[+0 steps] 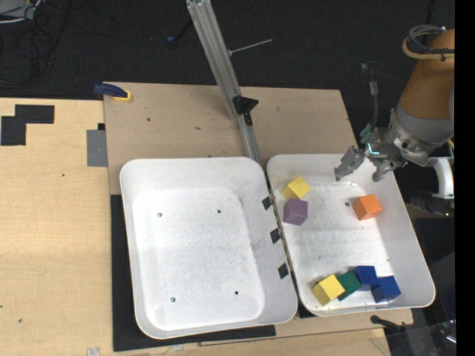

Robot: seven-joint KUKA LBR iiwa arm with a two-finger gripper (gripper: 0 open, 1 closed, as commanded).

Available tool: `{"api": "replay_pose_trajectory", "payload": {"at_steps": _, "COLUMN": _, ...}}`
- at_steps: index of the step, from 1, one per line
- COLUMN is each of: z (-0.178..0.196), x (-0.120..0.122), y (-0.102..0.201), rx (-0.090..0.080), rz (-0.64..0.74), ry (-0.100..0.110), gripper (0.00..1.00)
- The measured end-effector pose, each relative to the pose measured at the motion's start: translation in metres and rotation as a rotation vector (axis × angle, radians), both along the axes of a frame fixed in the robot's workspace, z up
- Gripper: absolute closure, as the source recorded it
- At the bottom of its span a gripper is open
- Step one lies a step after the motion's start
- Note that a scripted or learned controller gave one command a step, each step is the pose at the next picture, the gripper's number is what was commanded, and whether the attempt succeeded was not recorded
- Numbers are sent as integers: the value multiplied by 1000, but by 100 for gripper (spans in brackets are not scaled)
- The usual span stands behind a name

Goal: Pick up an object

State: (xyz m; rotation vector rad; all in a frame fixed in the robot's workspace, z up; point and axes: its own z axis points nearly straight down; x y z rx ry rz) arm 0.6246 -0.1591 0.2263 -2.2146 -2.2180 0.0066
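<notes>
Tool (364, 166) open, above orange block (367, 207), apart.

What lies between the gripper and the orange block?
Nothing: in the camera view, only bare white floor of the right bin separates the gripper from the orange block.

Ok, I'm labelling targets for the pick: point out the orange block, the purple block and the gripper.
orange block (367, 207), camera view, middle of its top face.
purple block (295, 211), camera view, middle of its visible face.
gripper (365, 166), camera view, midway between its two fingertips.
</notes>
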Motion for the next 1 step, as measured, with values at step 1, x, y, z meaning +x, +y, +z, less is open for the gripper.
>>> {"api": "replay_pose_trajectory", "payload": {"at_steps": 1, "z": 3, "x": 1, "y": 0, "rx": -2, "rz": 2, "ry": -5, "gripper": 0}}
